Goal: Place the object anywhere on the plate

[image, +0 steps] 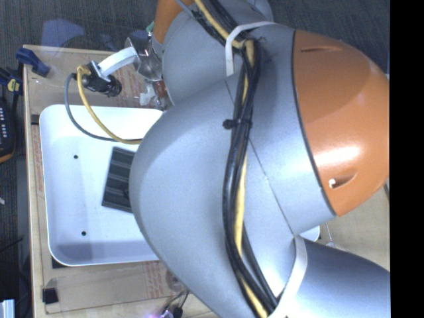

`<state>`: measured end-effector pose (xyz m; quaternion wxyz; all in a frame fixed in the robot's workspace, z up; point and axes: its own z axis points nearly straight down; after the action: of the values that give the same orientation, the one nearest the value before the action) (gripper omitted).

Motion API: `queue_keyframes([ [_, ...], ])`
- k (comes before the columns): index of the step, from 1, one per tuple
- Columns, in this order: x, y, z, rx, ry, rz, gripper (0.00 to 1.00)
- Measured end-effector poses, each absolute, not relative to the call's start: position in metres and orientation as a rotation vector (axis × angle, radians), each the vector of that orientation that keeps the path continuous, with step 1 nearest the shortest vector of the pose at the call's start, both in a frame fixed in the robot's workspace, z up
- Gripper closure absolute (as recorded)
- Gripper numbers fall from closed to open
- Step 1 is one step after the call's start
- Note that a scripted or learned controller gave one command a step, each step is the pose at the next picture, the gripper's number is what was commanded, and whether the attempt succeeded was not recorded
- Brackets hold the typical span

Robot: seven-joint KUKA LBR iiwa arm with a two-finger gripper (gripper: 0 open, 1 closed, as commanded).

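The grey arm with its orange band stands close to the camera and hides most of the bench. Its gripper hangs at the top centre, just past the far rim of the left white bin. A dark, ribbed rectangular object lies flat on that bin's floor, its right part hidden behind the arm. The gripper is well above and to the right of this object, apart from it.
A yellow cable loops from the wrist over the bin's far left part. A white connector and black plug stick out left of the gripper. Wooden bench edge runs along the bin's near side.
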<state>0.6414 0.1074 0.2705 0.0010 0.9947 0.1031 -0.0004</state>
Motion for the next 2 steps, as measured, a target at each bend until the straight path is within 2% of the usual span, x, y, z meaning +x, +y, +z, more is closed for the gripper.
queue_keyframes([
  [1,0.6154,0.1214,0.2322,3.065,0.708,-0.013,0.00],
  [2,0.6142,0.1251,0.2404,3.066,0.723,-0.026,1.00],
])
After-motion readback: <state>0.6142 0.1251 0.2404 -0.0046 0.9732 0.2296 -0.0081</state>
